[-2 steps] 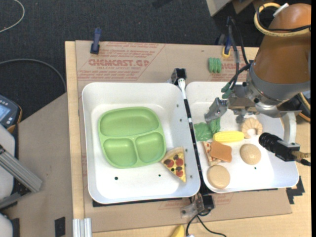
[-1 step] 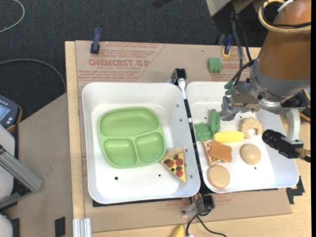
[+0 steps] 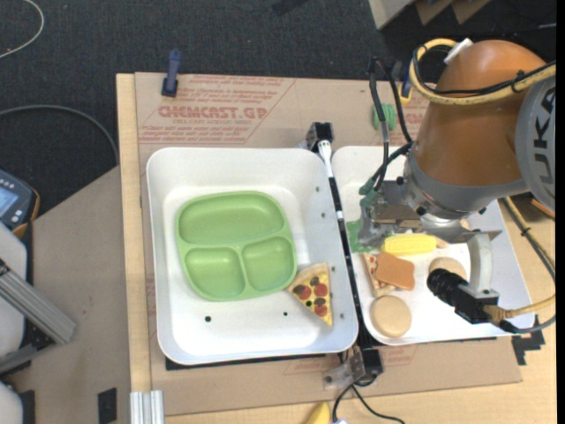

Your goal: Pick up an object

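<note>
From the overhead camera I see the gripper (image 3: 381, 223) low over the right white bin (image 3: 512, 263), its fingers hidden under the wrist; I cannot tell their state. Just right of them lies a yellow plastic corn-like piece (image 3: 409, 246), touching an orange wedge-shaped toy (image 3: 394, 272) below it. A tan round bun-shaped toy (image 3: 390, 316) sits further below. Far left, printed on the cardboard-covered desk (image 3: 132, 237), I read "CHEMCAST".
</note>
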You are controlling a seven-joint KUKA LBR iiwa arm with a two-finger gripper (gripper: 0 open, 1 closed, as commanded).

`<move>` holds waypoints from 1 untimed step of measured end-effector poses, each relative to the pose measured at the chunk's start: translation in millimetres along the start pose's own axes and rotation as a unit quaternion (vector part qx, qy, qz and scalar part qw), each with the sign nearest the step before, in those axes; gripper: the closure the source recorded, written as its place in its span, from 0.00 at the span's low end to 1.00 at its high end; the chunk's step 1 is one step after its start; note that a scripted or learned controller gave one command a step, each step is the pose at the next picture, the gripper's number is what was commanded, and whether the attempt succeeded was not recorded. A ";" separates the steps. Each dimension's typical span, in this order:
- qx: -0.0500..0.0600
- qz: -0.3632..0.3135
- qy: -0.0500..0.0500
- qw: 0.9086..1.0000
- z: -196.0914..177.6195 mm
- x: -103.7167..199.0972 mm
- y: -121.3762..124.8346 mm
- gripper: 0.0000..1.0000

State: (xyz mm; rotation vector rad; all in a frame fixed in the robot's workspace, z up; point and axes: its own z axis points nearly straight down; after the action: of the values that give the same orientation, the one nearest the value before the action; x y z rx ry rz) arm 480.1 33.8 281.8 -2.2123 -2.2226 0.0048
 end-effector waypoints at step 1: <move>-0.009 0.000 0.000 1.000 -121.0 28.9 -0.7 1.00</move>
State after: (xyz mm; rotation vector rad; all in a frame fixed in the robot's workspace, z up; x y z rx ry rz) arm 480.1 62.5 402.9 -2.2207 -2.2321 -0.0160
